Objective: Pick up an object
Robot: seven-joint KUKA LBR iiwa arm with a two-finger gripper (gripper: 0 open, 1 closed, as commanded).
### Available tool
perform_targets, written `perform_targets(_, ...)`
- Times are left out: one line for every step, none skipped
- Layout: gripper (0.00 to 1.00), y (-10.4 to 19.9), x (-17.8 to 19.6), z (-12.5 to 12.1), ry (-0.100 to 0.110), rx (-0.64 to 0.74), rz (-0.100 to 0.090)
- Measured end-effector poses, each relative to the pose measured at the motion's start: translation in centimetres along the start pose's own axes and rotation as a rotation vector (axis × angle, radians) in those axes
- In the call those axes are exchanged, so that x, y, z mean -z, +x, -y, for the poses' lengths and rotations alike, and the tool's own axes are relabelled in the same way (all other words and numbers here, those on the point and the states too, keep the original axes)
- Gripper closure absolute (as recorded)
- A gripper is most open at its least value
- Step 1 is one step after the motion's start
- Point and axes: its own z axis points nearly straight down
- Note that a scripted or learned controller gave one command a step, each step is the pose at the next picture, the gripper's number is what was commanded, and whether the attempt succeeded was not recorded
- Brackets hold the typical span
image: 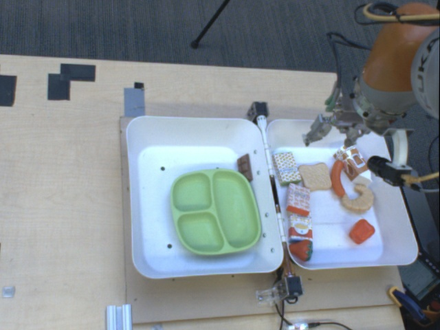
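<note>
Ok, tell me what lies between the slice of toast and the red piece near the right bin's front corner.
In the camera view, a curved tan croissant-like piece lies between the toast slice and the red piece, with bare white bin floor around it.

I'm watching through one fixed camera sitting above the bench (62, 205), looking down at a slant from a moderate height. It's taking in both white bins, left bin (144, 253) and right bin (395, 249), with dark floor running along the top and the arm (395, 60) reaching in from the right.
</note>
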Motion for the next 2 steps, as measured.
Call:
perform_targets(0.0, -3.4, -2.7, 12.9, 0.001, -0.004, 0.001)
perform_targets(0.0, -2.9, -13.0, 12.9, -0.008, -0.005, 0.001)
